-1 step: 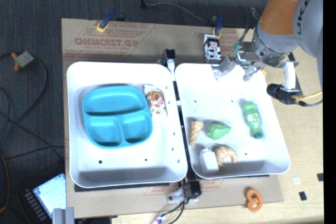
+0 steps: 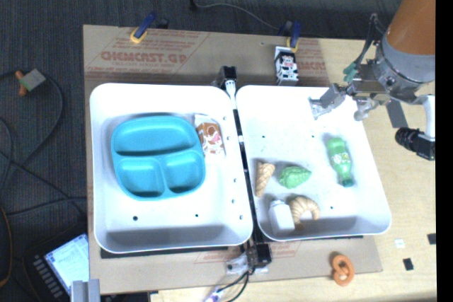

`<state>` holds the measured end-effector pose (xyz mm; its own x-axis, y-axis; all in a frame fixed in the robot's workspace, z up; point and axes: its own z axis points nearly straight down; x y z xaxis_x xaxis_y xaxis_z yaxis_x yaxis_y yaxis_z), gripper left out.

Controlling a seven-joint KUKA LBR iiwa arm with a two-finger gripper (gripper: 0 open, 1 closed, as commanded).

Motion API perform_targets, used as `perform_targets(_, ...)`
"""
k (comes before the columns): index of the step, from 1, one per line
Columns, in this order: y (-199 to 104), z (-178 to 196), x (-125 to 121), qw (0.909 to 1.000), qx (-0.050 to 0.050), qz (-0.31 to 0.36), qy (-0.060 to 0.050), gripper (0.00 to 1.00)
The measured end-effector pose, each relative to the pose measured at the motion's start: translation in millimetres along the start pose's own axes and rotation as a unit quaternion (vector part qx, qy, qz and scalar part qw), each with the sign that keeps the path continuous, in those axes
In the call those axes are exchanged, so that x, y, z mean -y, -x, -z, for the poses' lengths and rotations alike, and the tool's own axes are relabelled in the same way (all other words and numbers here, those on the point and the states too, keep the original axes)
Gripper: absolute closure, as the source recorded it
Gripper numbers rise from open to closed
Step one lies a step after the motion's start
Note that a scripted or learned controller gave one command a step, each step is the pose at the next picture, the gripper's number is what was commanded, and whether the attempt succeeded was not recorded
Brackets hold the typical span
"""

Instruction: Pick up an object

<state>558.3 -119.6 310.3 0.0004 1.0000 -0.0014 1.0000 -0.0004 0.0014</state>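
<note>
Toward four o'clock from the picture's centre, inside the right bin (image 2: pixel 368 173), lies a green bottle (image 2: pixel 340 160), its length running roughly from twelve to six o'clock. At nine o'clock from it sits a green leafy piece (image 2: pixel 293 175), and further the same way a cone-shaped shell (image 2: pixel 263 176). At seven o'clock from the bottle, near the bin's front wall, a croissant (image 2: pixel 304 207) touches a small white cup (image 2: pixel 281 214). The gripper (image 2: pixel 345 100) hovers over the bin's back part, at twelve o'clock from the bottle and well apart from it; its fingers look spread with nothing between them, though the glare makes this hard to be sure of. The left bin (image 2: pixel 102 152) holds a blue divided tray (image 2: pixel 157 155), with a brown-and-white packet (image 2: pixel 209 137) just beside it at three o'clock.
</note>
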Motion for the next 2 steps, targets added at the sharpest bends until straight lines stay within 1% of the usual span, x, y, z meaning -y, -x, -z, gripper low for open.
perform_targets(1,0,-1,0,1.0,0.0,0.0,-0.001,0.0)
perform_targets(2,21,-208,-29,1.0,-0.001,0.0,-0.003,0.0)
